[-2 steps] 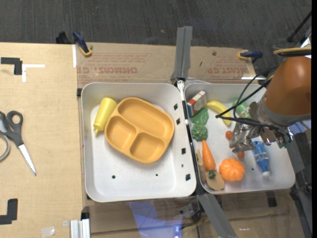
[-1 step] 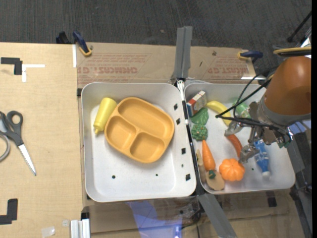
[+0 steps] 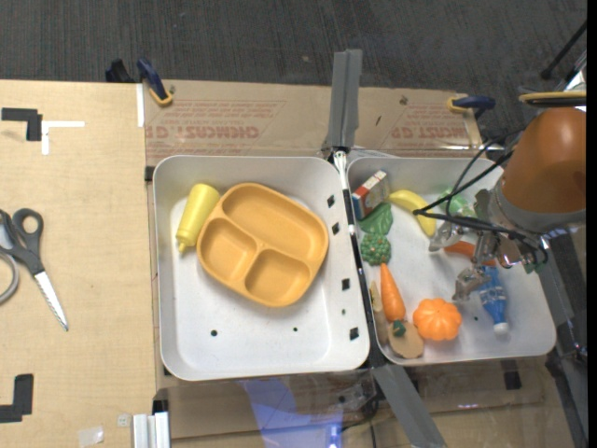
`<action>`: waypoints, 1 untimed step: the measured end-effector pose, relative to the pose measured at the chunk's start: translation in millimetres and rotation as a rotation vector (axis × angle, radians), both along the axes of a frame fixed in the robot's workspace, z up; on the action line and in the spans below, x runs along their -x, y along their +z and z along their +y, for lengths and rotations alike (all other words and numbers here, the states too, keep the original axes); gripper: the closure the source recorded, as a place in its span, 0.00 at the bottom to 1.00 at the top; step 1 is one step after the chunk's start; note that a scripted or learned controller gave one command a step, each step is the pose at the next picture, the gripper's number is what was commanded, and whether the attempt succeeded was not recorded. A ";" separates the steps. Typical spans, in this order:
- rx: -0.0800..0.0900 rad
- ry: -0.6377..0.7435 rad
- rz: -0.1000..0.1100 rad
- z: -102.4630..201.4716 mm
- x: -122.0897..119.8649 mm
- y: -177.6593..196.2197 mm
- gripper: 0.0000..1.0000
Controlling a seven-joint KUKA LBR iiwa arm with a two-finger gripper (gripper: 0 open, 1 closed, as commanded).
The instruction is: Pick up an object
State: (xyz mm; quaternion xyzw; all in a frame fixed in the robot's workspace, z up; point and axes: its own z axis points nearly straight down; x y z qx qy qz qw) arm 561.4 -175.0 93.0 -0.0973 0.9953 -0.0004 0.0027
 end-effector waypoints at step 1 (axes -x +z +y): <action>0.001 0.062 -0.003 3.9 -70.0 1.8 0.00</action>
